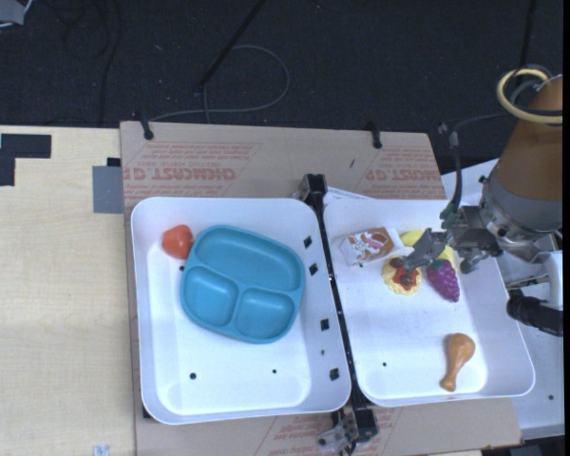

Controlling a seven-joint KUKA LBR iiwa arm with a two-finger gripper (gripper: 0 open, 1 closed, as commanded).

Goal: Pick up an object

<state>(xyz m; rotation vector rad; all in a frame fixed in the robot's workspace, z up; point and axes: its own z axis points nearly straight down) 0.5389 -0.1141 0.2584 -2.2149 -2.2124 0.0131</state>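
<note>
- Your gripper (pixel 420 259) hangs low in the right bin (pixel 513 378), over the cluster of yellow toy food (pixel 402 278) and purple grapes (pixel 444 280).
- Whether the jaws are released or clenched, you cannot tell here.
- Pick one piece, centre on it, and avoid catching its neighbours.
- The drumstick (pixel 457 358) lies apart, an easier target.

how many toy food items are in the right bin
5: a snack packet at upper left, a yellow piece, a pizza slice and grapes by the gripper, a drumstick lower right. Others may be hidden.
</note>
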